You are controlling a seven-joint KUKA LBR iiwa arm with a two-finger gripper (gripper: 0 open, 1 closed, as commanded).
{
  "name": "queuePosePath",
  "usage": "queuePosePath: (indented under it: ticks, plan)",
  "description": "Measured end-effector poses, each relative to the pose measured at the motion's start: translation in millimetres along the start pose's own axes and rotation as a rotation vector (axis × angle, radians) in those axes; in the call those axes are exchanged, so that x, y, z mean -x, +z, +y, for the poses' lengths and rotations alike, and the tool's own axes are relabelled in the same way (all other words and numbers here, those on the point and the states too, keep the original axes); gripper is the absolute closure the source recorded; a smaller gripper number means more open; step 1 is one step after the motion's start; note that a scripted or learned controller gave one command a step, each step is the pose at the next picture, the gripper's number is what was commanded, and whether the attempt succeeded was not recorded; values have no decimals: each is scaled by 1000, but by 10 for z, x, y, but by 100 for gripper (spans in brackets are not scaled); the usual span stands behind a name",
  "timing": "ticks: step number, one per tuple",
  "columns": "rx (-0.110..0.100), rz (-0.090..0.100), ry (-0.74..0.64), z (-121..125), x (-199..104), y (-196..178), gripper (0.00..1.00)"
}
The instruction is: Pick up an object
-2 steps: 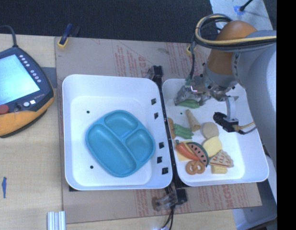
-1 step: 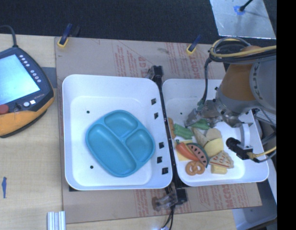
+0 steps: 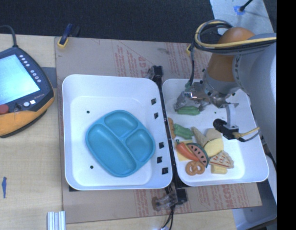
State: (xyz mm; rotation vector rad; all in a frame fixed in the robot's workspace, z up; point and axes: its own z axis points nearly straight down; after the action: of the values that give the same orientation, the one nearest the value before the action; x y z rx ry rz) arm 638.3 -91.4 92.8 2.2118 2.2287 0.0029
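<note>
My gripper (image 3: 188, 99) is low over the back left part of the right bin (image 3: 257, 172). A green toy vegetable (image 3: 188, 111) lies in the bin right under its tip; whether they touch is unclear. Toy food is piled in the front half of that bin: another green piece (image 3: 182, 131), a carrot (image 3: 184, 150), a watermelon slice (image 3: 199, 153), a pretzel (image 3: 195, 168), a yellow wedge (image 3: 214, 147) and a pizza slice (image 3: 222, 161). The arm hides the bin's back right corner.
The left bin (image 3: 67, 128) holds a blue divided plate (image 3: 120, 143). A teach pendant (image 3: 14, 92) lies on the bench at the far left. A black fitting with a cable (image 3: 225, 127) hangs off the arm above the food.
</note>
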Motion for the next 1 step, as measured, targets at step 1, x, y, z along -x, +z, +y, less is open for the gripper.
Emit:
queuePosePath:
  ticks: [1]
  plan:
    - [-15,-1,11,-1298,548,11,0]
